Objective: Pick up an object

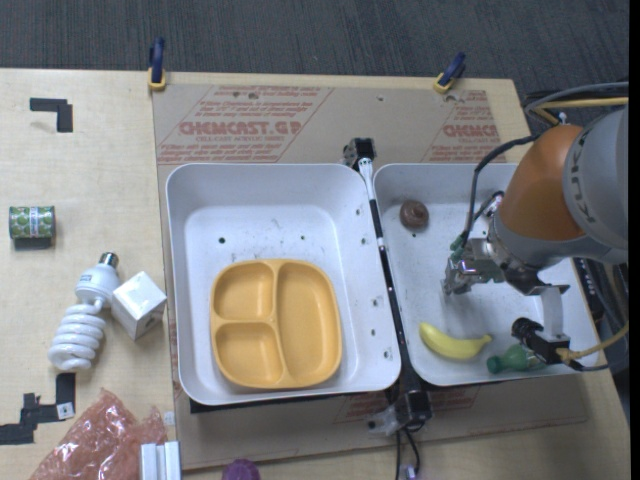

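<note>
The right bin (400, 183) holds a yellow banana (453, 342) near its front edge, a green object (514, 359) at the front right and a small brown round object (414, 214) at the back left. My gripper (462, 274) hangs over the middle of the right bin, above and behind the banana, apart from it. I see nothing between its fingers. A yellow divided plate (276, 323) lies in the left bin (195, 200).
Left of the bins on the bench lie a white spiral bulb (84, 318), a white cube (138, 304), a green can (32, 223) and a pink mesh bag (95, 438). A divider rail (378, 238) runs between the bins. The arm covers the right bin's right side.
</note>
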You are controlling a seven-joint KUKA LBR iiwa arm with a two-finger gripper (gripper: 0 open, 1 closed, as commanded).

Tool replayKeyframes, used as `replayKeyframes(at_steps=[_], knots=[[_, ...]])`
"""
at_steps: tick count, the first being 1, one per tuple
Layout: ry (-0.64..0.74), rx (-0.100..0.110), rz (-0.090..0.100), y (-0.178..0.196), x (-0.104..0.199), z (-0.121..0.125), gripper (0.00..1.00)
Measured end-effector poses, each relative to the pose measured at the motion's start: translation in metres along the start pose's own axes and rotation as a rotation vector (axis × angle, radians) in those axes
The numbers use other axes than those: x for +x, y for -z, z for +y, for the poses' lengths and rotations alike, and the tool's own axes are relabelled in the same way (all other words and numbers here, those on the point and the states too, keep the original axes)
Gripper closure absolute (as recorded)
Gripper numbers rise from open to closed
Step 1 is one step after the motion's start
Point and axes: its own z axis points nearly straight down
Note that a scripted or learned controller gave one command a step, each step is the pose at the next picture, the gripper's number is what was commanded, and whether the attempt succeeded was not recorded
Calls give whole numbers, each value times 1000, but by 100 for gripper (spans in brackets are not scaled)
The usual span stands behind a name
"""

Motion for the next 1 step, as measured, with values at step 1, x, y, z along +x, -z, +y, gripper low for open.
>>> replayKeyframes(at_steps=[1], knots=[[-1, 0, 1, 0, 19, -49, 0]])
